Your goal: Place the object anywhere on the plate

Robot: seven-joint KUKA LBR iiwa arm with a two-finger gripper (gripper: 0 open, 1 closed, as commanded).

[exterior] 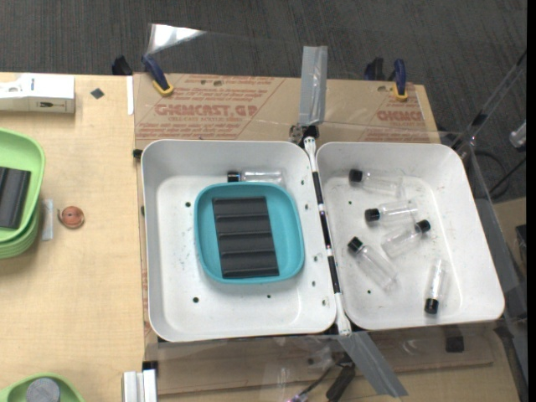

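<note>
Where ribbed dark slats fill it, the glossy teal plate (205, 224) is square, round-cornered.

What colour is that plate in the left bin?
Teal, with a dark ribbed insert; the plate shows clearly in the camera view.

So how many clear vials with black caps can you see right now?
6. One vial lies in the left bin behind the teal plate; five in the right bin. Clear ones may go unnoticed.

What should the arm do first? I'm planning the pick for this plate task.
Probably reach into the right bin for the vial lying clear near its middle; the teal plate waits in the left bin, one vial lying just behind it.
</note>
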